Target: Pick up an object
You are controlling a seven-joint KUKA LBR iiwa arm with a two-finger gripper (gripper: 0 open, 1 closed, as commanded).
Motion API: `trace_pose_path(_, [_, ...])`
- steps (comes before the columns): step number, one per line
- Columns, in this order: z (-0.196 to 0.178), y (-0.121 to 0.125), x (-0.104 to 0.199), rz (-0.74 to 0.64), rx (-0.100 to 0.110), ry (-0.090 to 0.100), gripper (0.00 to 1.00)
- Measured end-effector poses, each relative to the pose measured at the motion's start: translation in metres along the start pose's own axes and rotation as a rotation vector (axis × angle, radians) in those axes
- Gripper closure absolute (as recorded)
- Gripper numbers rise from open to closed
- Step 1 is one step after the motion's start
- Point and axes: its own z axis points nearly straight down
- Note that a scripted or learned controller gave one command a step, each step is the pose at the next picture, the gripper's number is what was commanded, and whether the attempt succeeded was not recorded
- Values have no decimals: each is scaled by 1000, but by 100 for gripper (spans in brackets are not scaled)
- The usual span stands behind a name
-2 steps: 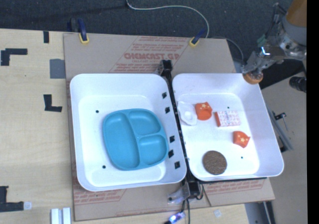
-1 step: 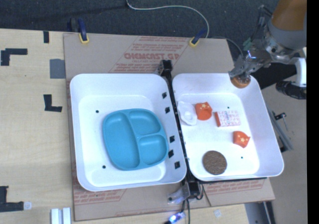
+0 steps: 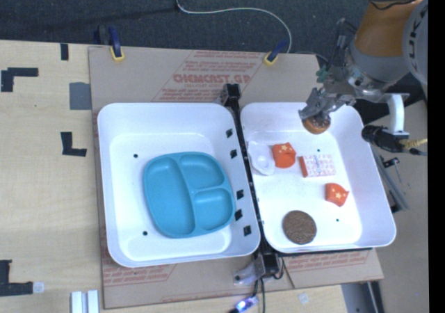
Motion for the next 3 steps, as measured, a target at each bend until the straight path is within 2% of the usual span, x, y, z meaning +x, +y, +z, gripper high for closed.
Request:
trace_pose_path(1, [17,-19,47,0,0,0,100])
trace_pose_path(3, [10,-50,144,-3,-1,1,100])
